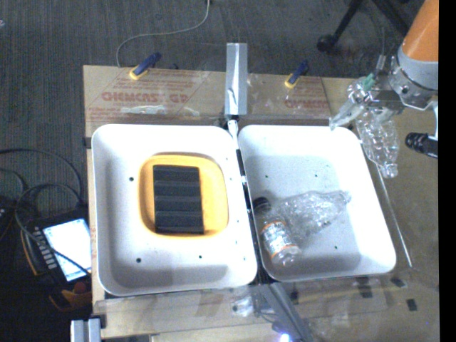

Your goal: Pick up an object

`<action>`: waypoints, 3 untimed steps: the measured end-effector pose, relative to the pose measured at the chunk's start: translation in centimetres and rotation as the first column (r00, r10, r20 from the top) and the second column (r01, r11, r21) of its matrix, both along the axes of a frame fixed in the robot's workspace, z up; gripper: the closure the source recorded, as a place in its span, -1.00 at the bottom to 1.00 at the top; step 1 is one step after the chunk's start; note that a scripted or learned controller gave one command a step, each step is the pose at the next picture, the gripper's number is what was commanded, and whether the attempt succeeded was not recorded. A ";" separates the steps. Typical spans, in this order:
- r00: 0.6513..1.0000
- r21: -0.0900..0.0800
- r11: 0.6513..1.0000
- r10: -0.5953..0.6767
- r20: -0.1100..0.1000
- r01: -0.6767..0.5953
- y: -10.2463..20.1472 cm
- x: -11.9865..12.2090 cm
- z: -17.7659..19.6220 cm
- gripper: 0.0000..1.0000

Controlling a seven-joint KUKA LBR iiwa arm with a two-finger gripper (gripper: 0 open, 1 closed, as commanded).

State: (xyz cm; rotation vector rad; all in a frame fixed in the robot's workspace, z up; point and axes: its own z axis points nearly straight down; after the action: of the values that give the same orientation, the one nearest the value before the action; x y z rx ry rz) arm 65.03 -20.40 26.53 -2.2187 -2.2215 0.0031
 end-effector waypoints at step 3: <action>0.977 -0.001 0.977 0.212 0.022 -0.212 -0.8 -9.6 -16.2 1.00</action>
State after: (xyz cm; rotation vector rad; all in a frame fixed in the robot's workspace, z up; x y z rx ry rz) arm 55.45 -21.22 10.32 -1.9782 -2.4565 -0.0223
